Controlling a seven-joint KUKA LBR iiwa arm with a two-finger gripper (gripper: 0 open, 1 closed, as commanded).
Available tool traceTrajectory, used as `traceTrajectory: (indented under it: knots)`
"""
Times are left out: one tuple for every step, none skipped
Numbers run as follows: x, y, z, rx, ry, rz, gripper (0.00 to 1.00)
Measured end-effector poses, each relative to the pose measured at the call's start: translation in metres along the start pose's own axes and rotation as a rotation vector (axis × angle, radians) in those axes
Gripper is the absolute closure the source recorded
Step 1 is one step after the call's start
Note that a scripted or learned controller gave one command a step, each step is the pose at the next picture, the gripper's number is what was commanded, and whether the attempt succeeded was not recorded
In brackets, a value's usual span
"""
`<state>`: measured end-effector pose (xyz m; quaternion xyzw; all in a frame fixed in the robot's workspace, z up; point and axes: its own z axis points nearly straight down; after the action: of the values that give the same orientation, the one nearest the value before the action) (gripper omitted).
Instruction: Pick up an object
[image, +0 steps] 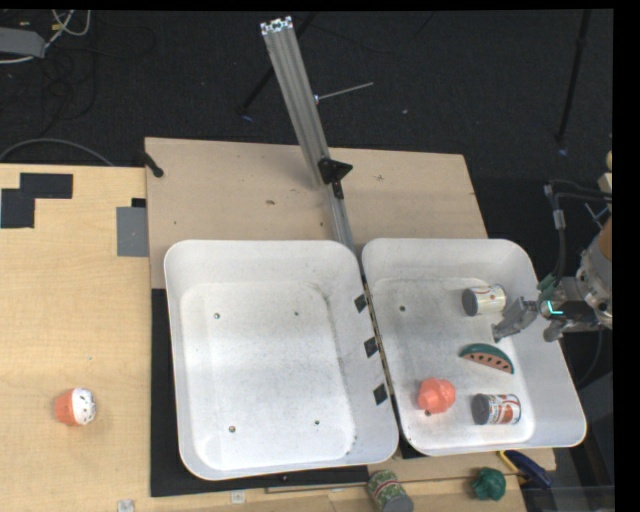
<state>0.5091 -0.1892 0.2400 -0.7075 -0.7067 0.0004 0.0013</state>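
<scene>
My hand (522, 318) reaches in from the right over the right bin (440, 262); I cannot tell how it is set. Just left of it lies a small white can (483, 300) on its side. Nearer sit a watermelon slice (487, 357), a red lump (436, 395) and a second can (497, 409). A small orange ball (75, 407) rests on the bench (60, 300), far left.
</scene>
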Motion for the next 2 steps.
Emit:
traceTrajectory:
  knots:
    - [0.004, 0.005, 0.045, 0.005, 0.001, -0.002, 0.0]
    - [0.006, 0.014, 0.099, 0.005, 0.002, -0.001, 0.0]
